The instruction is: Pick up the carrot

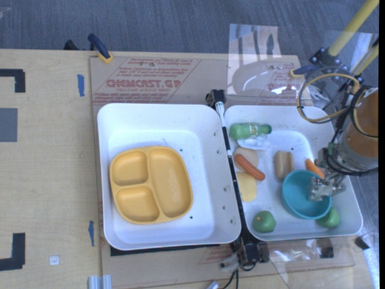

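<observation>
While jaws hover over bowl (301,198), carrot (313,167) lies just beside.

Robotics lab test bench. Evidence: two shallow white bins (157,120) clamped side by side on a printed cardboard sheet (144,77); blue tape marks (80,85) and black markers (14,80) on the plywood bench (42,179); grey carpet floor (150,11); toy food props; exposed cable loops (319,89) at right.

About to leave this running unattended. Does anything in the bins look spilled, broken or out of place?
Nothing stands out. The yellow tray sits flat in the left bin; the food items and blue bowl lie loose in the right bin, none spilled over a rim.
</observation>
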Robot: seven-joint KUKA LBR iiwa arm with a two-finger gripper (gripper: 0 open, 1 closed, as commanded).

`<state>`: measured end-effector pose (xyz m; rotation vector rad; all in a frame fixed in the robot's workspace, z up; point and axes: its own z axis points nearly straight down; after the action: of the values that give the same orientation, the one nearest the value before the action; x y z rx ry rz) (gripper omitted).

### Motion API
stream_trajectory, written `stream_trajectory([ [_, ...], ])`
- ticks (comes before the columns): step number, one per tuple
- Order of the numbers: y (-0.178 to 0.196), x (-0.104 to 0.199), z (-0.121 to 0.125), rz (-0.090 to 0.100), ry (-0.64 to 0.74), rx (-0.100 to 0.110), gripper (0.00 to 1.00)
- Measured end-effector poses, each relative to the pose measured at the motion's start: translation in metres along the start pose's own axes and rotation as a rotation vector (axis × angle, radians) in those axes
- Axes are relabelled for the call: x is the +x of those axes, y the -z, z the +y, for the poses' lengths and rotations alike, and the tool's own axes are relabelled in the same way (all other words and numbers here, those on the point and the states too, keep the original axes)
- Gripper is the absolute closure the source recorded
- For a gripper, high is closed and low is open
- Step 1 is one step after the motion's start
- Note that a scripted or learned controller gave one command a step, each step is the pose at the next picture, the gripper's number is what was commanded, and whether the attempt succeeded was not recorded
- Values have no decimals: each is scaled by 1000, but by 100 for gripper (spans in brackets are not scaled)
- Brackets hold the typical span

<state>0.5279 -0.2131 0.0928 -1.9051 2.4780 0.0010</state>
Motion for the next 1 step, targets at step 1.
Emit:
stream_trajectory([
  [1, 1, 2, 16, -2, 305, 22, 100],
])
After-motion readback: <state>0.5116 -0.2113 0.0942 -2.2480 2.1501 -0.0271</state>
